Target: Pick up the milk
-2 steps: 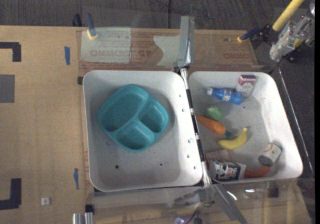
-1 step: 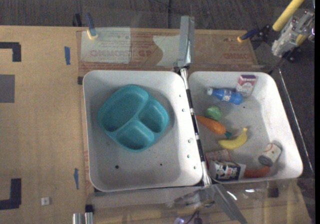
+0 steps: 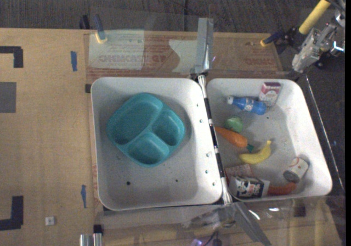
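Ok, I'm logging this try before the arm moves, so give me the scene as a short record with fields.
left bin: holds a teal divided plate
right bin: holds the food items
milk: carton lying at the bin's near left corner
near milk: red item to its right, can beyond that
mid bin: carrot, banana, green item
far side: blue bottle, small pink carton
arm: at the view's upper right, outside the bins, far from the milk
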### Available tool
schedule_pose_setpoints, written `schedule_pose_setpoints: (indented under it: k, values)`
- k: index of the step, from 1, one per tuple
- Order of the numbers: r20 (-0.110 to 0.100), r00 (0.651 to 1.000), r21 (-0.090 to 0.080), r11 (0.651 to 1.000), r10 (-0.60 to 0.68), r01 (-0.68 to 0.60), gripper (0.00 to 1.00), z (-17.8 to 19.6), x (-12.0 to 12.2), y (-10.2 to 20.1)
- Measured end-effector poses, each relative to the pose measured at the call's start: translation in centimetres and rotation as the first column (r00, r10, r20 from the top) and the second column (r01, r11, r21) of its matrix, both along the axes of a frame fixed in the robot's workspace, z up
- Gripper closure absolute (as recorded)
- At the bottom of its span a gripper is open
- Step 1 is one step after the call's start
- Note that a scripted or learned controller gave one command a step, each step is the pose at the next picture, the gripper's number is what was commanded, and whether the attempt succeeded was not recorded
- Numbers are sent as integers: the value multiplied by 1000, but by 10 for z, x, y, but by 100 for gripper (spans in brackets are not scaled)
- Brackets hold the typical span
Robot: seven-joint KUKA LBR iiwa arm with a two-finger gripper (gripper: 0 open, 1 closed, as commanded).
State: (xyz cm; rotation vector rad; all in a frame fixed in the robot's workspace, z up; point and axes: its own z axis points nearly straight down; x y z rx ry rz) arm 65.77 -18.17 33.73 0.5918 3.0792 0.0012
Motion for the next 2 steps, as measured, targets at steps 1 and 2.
schedule_pose_setpoints:
  k: [1, 2]
  values:
    - [4, 1000, -3, 1000, 24, -24, 100, 78, -7, -42]
    - [0, 1000, -1, 1000, 22, -22, 100, 62, -12, 0]
